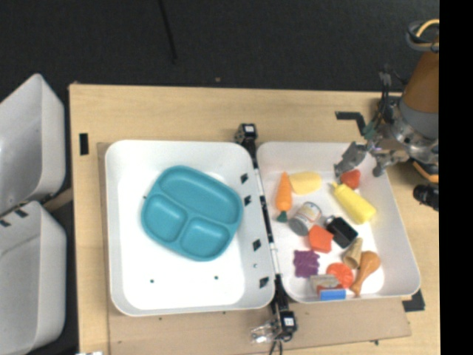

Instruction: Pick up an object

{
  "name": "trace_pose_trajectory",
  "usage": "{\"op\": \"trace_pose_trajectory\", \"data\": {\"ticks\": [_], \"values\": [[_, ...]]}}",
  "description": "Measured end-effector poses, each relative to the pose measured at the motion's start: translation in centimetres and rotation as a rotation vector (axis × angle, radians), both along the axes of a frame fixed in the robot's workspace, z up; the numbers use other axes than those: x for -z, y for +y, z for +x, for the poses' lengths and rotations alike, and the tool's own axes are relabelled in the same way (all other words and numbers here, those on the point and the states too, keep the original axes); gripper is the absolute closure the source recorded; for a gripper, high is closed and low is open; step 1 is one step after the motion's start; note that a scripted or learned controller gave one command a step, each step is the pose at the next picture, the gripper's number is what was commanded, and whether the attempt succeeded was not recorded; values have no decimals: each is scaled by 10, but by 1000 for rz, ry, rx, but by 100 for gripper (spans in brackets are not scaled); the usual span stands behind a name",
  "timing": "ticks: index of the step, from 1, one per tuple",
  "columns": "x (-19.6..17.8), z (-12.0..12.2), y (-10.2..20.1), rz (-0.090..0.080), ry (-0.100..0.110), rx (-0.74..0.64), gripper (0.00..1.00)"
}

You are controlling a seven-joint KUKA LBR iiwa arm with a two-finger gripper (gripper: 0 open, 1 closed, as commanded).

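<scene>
Blue block [333,294] frontmost; gripper [360,159] low over red piece [350,177]

Toys [325,235] crowd the right bin [399,228]; bare floor surrounds the left bin's [118,198] blue tray [192,213]

The left bin [118,220] holds a divided tray [192,213] at its centre. The right bin [395,228] holds a cluster of toys [329,235] from centre to lower edge. The gripper [360,161] sits at its upper right.
</scene>
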State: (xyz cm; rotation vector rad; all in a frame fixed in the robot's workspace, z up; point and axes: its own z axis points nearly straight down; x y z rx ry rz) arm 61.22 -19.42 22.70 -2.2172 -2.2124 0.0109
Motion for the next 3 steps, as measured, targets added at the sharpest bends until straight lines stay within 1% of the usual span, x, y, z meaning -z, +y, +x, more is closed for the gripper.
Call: {"op": "trace_pose_trajectory", "data": {"ticks": [1,2,3], "values": [[-7,2,1,-2,-11,-3,0],[38,-1,5,-3,-7,-2,0],[84,4,2,-3,-7,0,0]]}}
